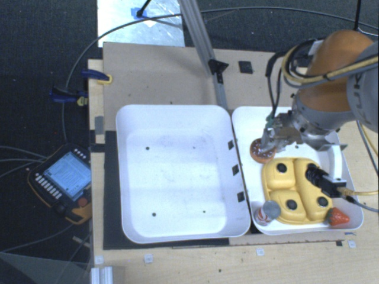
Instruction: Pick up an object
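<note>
The gripper [269, 139] hangs low in the right bin [247, 123], almost straight above a small brown ring [258, 154] that lies flat beside the top left corner of the yellow block [284, 185]. From here I cannot tell whether it is spread or pinching.

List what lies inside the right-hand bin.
The right-hand bin holds a large yellow block, a brown ring partly covered by the gripper, a small grey-capped item and a red piece. The arm hides its far right corner.
</note>
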`<state>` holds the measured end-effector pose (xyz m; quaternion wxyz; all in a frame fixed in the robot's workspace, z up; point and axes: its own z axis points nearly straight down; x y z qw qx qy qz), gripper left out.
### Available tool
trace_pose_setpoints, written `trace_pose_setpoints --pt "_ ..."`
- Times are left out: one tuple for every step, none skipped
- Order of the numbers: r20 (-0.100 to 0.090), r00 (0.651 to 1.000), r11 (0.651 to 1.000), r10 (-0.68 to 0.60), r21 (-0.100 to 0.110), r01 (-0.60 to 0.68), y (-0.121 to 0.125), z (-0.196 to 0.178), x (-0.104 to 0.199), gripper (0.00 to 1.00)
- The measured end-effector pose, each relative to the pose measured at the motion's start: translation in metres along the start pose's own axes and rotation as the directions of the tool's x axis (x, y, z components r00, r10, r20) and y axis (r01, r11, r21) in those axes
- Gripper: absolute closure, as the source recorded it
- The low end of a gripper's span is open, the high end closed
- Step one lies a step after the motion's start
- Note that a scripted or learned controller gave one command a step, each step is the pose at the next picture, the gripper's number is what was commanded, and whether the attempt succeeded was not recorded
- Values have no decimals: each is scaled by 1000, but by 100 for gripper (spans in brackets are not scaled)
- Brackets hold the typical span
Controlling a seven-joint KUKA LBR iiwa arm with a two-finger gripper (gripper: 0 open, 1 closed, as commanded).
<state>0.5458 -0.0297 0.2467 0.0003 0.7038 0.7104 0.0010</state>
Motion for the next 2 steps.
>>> trace_pose_setpoints --pt "-1 1000 1000 -1 0 1 19 13 56 100" --pt "-1 1000 1000 0 0 0 34 24 104 100"
